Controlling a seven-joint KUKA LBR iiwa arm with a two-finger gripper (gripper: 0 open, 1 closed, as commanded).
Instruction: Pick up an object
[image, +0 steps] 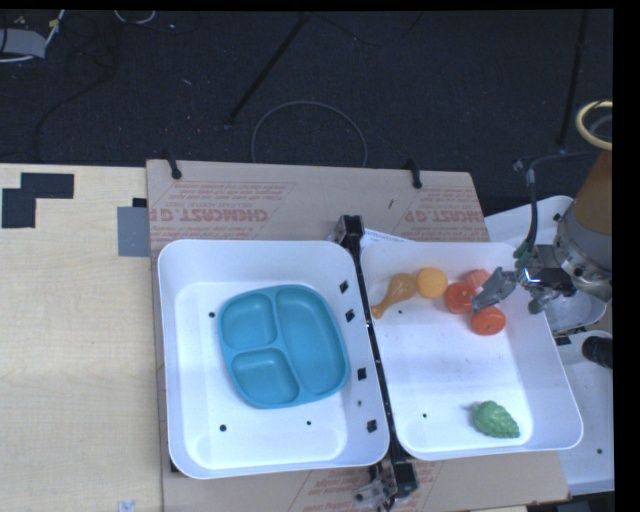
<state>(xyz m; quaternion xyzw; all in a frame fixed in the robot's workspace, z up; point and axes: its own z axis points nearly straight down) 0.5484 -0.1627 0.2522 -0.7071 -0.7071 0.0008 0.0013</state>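
Bright even overhead light, soft shadows, slight overall blur.

Claw: your grey two-finger gripper hangs over the right white bin.
Under it: red round tomato-like pieces touching.
Left of it: orange ball, tan pear-shaped toy.
Far left: blue divided plastic plate.
Below it: green leafy lump.

blue divided plate in left bin | cardboard sheet beneath
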